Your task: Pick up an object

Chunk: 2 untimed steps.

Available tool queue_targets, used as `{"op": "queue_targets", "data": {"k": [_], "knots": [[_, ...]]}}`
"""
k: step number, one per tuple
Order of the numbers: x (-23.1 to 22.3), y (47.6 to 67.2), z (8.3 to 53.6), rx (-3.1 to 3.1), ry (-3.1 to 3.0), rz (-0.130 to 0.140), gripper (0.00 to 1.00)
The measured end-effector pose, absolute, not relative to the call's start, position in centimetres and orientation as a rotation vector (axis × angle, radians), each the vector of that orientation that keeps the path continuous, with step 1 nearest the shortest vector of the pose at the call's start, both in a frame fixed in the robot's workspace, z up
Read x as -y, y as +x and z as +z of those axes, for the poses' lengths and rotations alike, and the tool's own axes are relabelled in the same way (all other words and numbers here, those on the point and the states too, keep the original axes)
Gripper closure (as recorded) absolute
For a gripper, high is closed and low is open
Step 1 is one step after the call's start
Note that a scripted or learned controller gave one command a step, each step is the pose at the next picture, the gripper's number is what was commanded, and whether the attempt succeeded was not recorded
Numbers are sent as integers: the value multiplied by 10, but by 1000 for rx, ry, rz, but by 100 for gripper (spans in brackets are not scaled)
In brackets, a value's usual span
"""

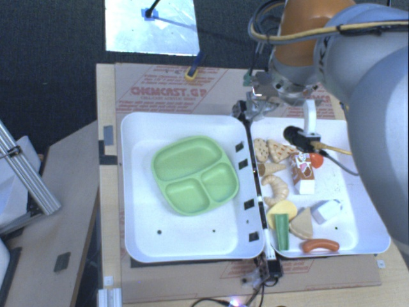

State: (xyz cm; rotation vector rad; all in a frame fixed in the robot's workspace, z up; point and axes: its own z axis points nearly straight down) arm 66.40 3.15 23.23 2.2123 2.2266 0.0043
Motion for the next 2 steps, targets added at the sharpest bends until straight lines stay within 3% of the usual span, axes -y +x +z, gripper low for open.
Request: {"op": "queue_targets", "data": {"k": [2], "knots": [[-23,659,217,-2222,2219,1,100]]}}
